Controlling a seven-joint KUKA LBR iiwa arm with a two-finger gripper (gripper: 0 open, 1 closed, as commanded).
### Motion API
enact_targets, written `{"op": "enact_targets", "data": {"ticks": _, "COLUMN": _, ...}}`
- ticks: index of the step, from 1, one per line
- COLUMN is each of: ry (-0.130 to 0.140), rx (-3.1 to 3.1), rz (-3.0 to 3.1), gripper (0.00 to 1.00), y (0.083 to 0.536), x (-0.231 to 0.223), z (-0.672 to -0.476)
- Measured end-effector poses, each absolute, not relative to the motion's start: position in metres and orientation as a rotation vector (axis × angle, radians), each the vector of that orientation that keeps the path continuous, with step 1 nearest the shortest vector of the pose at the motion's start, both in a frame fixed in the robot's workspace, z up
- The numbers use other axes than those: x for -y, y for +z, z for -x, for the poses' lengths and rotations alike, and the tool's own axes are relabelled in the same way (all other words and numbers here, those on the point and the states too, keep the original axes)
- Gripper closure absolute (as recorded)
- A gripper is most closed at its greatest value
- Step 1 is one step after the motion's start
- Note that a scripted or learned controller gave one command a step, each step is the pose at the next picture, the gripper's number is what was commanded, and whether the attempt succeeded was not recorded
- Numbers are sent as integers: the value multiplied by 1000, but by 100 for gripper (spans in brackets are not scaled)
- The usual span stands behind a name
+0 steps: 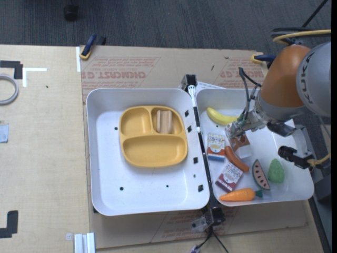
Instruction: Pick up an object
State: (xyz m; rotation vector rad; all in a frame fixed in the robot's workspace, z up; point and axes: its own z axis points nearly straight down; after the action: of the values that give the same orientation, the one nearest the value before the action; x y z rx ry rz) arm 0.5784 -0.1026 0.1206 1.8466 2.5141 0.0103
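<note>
- Nearest me, carrot [238,195] lies at the right bin's [303,191] front edge;
- sausage [236,159] runs diagonally, just below-left of the gripper [238,132]; I'd go there;
- jaws: I cannot tell, wrist hides them.

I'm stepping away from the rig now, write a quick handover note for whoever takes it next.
Gripper: down in the right bin, low over the toy food, near the banana and the sausage. Nothing is seen between its fingers, and whether they are open or shut cannot be told.
Right bin also holds: two small packets, carrot, watermelon slice, green piece.
Left bin: yellow divided plate with a wooden block in its upper right compartment.
Done: arm has reached the pile.
Left: grasp one object and lift it.
</note>
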Motion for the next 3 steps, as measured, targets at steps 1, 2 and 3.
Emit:
{"op": "enact_targets", "data": {"ticks": 1, "ry": -1, "rx": -2604, "rz": -1753, "gripper": 100, "y": 448, "x": 133, "z": -618}}
{"op": "enact_targets", "data": {"ticks": 2, "ry": -2, "rx": -2605, "rz": -1748, "gripper": 100, "y": 457, "x": 133, "z": -619}}
{"op": "enact_targets", "data": {"ticks": 3, "ry": -3, "rx": -2603, "rz": -1745, "gripper": 100, "y": 466, "x": 132, "z": -620}}
